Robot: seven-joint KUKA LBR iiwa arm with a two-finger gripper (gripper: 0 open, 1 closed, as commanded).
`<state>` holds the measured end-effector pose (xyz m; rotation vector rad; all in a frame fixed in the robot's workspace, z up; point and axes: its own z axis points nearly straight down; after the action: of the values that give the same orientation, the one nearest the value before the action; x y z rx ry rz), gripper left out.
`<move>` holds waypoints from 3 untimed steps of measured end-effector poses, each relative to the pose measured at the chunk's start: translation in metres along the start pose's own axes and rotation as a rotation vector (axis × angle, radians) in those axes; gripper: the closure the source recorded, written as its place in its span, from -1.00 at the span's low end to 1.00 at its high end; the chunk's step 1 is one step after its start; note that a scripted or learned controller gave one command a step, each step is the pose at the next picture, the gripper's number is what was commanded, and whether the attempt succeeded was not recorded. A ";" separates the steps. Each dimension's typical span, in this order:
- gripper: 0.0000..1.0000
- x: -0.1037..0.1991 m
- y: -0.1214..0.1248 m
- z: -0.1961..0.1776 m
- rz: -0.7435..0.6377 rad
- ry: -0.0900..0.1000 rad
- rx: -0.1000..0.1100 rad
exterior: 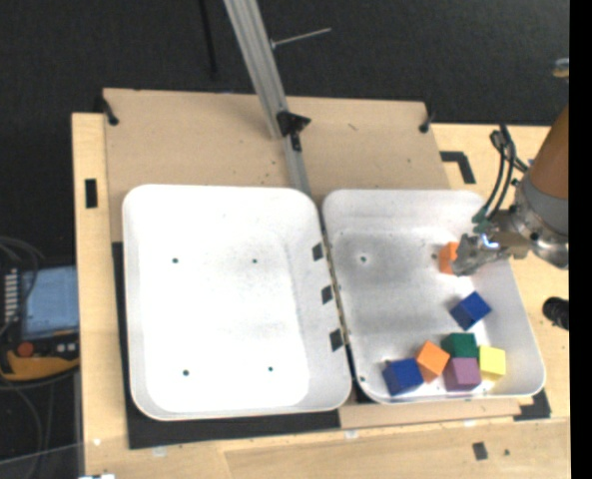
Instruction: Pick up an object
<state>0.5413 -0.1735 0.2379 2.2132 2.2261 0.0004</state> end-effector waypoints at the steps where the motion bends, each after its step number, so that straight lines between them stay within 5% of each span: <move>1: 1.00 0.056 0.019 0.007 -0.001 0.002 0.002; 3: 1.00 0.146 0.056 -0.010 -0.002 0.003 0.000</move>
<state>0.5967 -0.0274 0.2477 2.2124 2.2297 0.0046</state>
